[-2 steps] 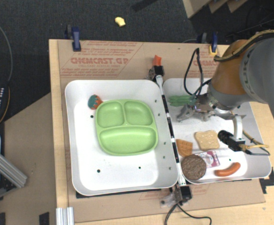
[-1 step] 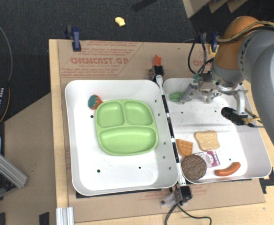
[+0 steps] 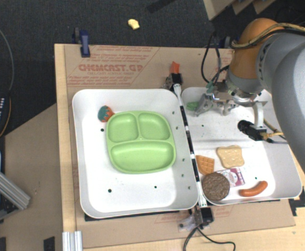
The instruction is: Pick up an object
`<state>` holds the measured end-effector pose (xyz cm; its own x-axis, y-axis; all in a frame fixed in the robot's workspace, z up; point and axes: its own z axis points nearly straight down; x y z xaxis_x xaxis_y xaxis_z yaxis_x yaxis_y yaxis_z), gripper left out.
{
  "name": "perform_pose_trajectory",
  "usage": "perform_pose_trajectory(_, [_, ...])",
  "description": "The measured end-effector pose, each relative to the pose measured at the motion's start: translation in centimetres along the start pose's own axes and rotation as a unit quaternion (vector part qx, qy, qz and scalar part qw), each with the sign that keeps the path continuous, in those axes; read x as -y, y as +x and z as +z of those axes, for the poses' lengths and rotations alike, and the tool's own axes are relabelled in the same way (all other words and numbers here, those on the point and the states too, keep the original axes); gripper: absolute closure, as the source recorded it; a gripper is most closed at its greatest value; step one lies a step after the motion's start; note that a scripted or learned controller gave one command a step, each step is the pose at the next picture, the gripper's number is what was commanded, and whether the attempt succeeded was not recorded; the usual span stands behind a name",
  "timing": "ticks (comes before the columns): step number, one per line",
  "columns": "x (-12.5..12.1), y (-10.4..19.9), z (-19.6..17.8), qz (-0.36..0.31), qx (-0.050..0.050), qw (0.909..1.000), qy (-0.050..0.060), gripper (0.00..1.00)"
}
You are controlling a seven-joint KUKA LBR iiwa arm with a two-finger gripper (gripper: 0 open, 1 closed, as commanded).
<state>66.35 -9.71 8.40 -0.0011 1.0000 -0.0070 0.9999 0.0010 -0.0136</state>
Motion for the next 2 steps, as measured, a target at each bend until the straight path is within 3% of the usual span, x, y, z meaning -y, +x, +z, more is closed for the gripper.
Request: perform_pose_trajectory(2, [0.01,-0.03,0.01,0.001,0.000,1.0000,0.000,0.00])
